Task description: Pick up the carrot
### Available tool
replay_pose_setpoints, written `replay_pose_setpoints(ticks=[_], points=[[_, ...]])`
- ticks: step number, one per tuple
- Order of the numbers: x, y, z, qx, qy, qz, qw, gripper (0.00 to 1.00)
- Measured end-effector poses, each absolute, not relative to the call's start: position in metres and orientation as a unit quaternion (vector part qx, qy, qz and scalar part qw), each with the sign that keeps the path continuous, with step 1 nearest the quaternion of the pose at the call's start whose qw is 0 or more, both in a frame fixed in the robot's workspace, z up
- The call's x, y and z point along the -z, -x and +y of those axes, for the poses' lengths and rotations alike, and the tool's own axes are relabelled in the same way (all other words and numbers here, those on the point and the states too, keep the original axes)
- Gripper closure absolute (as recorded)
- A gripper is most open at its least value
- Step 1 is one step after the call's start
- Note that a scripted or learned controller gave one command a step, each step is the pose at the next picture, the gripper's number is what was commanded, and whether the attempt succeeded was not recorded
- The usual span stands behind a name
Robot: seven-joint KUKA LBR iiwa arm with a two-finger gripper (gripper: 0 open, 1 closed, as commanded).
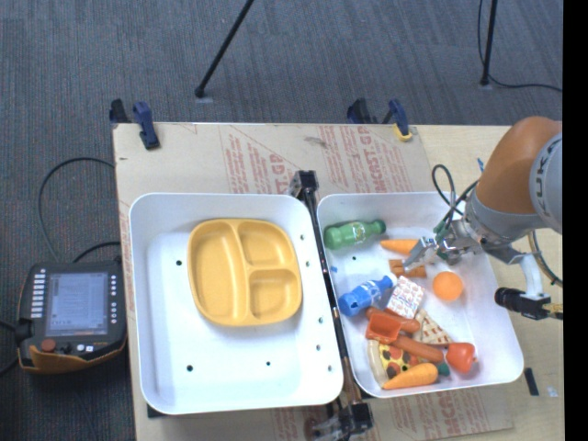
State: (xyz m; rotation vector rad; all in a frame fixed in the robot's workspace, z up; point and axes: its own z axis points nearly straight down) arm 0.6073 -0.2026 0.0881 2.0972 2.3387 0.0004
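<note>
Orange carrot (401, 244) lies in the right bin (496, 338), beside a green bottle (353, 234). Gripper (421, 254), fingers apart, hovers just right of it, holding nothing.

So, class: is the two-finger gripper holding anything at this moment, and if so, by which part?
Nothing is held. The gripper stands open just above the right white bin, its fingertips beside the small orange carrot near the green plastic bottle, not around it.

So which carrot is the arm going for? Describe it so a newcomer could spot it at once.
Look in the right bin, at its upper middle, just right of the green bottle. The carrot there is a small orange cone lying on its side, right beside the end effector. A second, longer carrot lies by the bin's near edge.
</note>
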Motion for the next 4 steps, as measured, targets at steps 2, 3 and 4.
replay_pose_setpoints(ticks=[2, 3, 4], points=[[-0.087, -0.543, -0.137, 0.0002, -0.638, 0.77, -0.002, 1.0], [-0.17, -0.592, -0.129, 0.0, -0.724, 0.69, 0.0, 1.0], [-0.088, -0.538, -0.148, 0.0004, -0.645, 0.764, -0.001, 1.0]])
